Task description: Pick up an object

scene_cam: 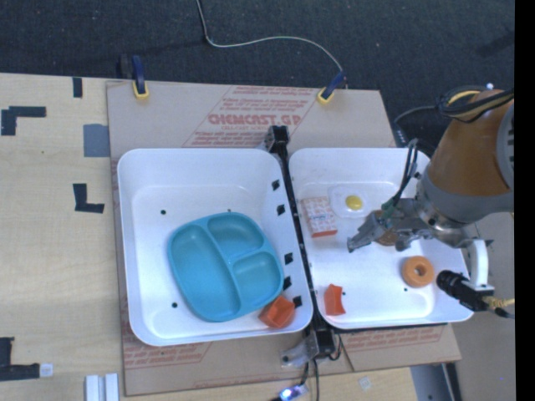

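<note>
My gripper [376,244] hangs low over the middle of the right bin [368,312], its fingers spread apart and open. A small brown object [388,236] shows between them; I cannot tell whether they touch it. A white toy fried egg with a yellow yolk [352,200] lies just behind the gripper. To the left of the gripper sits a pale pink-printed packet [318,215]. An orange donut [416,271] rests to the gripper's front right. Near the front wall stands a red-orange block [334,299].
The left bin [138,224] holds a blue divided plate [224,264] and an orange object [277,312] in its front right corner. A black divider [288,215] runs between the bins. The arm's grey and orange body [468,165] covers the right bin's right side.
</note>
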You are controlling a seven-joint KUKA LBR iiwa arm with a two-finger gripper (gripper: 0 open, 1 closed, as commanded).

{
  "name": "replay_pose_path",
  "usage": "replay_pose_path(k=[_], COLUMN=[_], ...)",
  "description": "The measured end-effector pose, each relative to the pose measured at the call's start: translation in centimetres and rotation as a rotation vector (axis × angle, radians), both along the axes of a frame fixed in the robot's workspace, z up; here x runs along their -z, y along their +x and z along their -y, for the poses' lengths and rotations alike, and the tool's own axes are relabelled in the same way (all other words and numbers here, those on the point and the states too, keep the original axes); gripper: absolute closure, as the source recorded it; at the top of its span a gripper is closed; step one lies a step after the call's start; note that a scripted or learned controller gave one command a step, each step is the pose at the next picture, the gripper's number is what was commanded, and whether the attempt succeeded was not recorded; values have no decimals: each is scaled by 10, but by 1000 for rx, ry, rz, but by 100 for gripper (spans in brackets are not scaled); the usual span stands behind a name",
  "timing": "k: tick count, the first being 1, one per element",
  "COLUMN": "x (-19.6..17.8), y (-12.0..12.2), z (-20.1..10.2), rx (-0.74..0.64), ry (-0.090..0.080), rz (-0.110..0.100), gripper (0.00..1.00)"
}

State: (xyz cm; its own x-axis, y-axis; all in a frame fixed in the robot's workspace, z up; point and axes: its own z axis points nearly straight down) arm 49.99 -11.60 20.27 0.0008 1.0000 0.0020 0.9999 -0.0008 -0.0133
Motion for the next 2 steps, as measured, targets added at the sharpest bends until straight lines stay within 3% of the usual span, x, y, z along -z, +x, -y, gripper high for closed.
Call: replay_pose_path(k=[1,2], x=[-3,63], y=[2,-3], z=[0,1], rx=[-2,-1], ry=[-1,0], rz=[8,1], gripper=[0,0])
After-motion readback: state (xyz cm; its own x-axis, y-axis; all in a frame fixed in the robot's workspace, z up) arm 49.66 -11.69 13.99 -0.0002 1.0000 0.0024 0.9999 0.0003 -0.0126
